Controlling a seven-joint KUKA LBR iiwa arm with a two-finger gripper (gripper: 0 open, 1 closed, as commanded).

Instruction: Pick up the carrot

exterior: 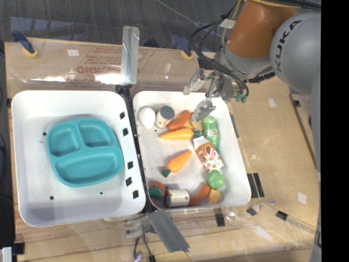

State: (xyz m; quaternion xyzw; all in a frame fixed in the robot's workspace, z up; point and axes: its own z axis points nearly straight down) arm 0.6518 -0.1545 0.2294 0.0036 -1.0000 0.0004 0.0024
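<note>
From the overhead camera I see the carrot lying slantwise mid-frame in the right bin, apart from its neighbours. My gripper hangs over the bin's upper part; its state I cannot tell. The carrot looks like light, stiff, smooth plastic, so I'd pinch across its thick middle.

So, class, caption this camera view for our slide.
Gripper hovers over the right bin of toy food, carrot at centre; teal tray left.

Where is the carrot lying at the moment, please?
The carrot lies mid right bin, left of the printed carton and below the yellow corn.
</note>
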